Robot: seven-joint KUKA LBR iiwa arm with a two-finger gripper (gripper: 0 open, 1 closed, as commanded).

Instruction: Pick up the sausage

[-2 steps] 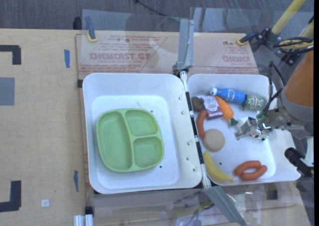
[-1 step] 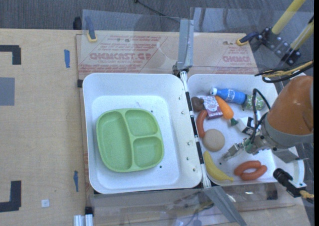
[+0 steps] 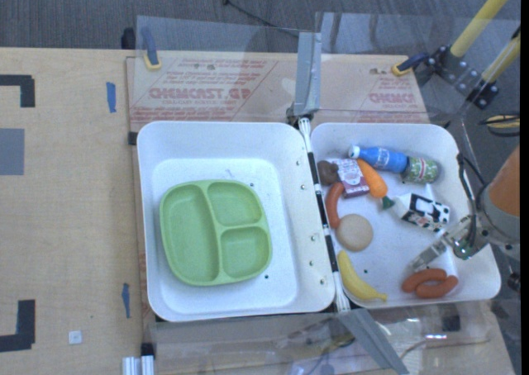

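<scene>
camera view. two shallow white bins sit side by side on the wooden tabletop (image 3: 66, 225). the left bin (image 3: 157, 146) carries a green three-compartment plate (image 3: 215, 231), with bare white floor on every side of it.

the right bin (image 3: 446, 138) is crowded toward its left and far sides: a blue-and-white bottle (image 3: 378, 157), a green can (image 3: 421, 169), a carrot (image 3: 374, 179), a small pink-labelled packet (image 3: 352, 177), a long orange-red hot dog (image 3: 332, 203), a round beige ball (image 3: 355, 232), a banana (image 3: 357, 280) along the near-left edge, and a black-and-white toy cow (image 3: 425, 212). open floor lies in the middle of the bin, between the ball and the claw.

the clear sheet behind the bins reads "chemcast gp" in red; labels on the objects are too small to read.

the sausage (image 3: 430, 283), a short doubled red-orange link, lies in the near-right corner, close to the bin rim. the claw (image 3: 429, 257) hangs just above it, fingers slightly apart and holding nothing; contact with the sausage cannot be confirmed.
</scene>
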